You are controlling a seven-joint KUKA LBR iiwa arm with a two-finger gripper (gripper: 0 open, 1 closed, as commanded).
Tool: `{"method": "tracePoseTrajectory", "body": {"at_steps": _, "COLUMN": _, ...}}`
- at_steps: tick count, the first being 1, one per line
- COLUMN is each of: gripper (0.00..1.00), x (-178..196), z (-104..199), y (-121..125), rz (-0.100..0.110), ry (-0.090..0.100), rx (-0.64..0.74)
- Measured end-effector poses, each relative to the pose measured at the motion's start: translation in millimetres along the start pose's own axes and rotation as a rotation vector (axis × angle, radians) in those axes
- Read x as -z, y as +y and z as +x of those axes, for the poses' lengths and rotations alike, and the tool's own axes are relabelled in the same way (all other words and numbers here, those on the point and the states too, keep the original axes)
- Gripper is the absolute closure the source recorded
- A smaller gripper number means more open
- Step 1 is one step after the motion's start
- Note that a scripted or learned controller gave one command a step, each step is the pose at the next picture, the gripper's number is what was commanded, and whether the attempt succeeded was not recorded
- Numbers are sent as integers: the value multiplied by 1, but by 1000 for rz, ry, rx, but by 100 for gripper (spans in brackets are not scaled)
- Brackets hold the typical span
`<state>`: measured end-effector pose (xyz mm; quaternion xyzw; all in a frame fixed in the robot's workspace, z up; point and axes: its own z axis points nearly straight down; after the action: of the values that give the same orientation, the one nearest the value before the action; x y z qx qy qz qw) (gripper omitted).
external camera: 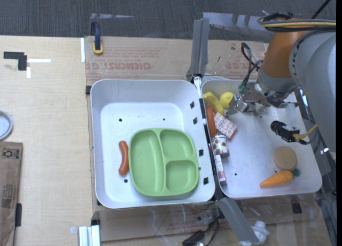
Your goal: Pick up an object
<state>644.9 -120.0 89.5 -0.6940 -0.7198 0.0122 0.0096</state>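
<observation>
Toy carrot (278,179) lies at my right bin's (251,186) near edge; gripper (239,105) hovers over the yellow toys (219,101), grip unclear.

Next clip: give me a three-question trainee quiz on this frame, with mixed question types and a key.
1. True or false: the hot dog lies inside the green divided plate.
2. Which bin holds the toy carrot: left bin or right bin?
3. Multiple choice: the gripper is nearest to A) the banana, B) the carrot, C) the hot dog.

Key: 1 false, it lies beside the plate; 2 right bin; 3 A.
</observation>
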Motion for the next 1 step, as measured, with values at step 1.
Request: {"method": "tracePoseTrajectory", "body": {"at_steps": 1, "gripper": 0, "x": -4, "z": 14, "y": 4, "rz": 12, "ry": -3, "rx": -108}}
